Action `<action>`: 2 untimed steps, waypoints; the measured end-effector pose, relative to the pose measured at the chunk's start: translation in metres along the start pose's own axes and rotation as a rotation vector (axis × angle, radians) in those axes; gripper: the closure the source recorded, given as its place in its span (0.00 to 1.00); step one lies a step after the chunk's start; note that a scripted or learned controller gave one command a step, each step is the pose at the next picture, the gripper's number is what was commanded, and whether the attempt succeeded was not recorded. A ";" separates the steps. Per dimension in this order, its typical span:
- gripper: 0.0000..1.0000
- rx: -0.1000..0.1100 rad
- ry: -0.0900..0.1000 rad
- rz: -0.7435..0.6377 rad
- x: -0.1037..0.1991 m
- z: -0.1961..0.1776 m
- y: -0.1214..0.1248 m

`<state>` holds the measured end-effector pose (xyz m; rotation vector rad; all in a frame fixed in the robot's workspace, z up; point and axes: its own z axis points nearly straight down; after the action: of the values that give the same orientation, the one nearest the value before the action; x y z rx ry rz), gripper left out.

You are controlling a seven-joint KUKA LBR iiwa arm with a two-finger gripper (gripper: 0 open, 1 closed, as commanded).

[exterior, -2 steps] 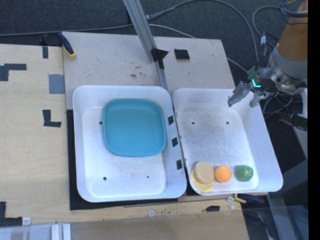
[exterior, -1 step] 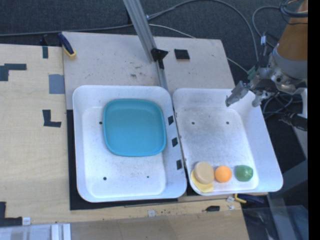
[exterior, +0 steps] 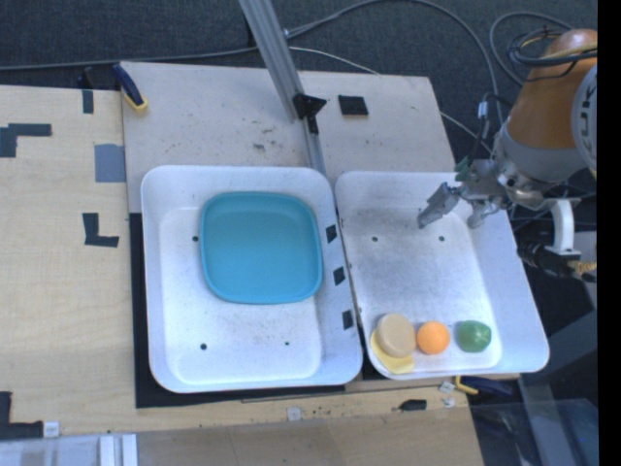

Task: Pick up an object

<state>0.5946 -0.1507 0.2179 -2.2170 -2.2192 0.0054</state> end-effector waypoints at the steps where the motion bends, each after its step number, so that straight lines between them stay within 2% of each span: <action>1: 0.00 -0.001 0.000 0.001 -0.009 0.049 -0.004; 2: 0.00 0.000 0.000 0.001 -0.012 0.110 -0.011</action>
<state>0.5833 -0.1628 0.1083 -2.2177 -2.2180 0.0057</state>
